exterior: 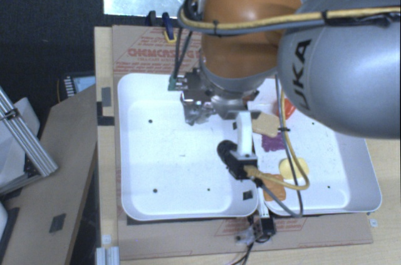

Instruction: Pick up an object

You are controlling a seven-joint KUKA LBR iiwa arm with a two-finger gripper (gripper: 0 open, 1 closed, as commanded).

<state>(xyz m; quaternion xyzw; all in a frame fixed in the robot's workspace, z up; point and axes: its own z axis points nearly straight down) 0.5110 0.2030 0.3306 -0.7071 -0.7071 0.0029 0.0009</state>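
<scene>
My gripper (199,108) hangs below the orange wrist band (247,19), over the far right part of the left bin (163,163). Nothing shows under it but bare white floor. Small objects lie in the right bin (341,185), close to the divider: a purple piece (273,143), a yellow round piece (294,167), a tan block (265,124), an orange piece (274,187) and a red-orange piece (287,108). The arm's grey body hides much of the right bin.
A white bracket (244,135) and a black fitting (230,157) with cables hang from the wrist above the divider. Brown cardboard (144,51) lies under the bins. An aluminium frame (25,138) stands at the left.
</scene>
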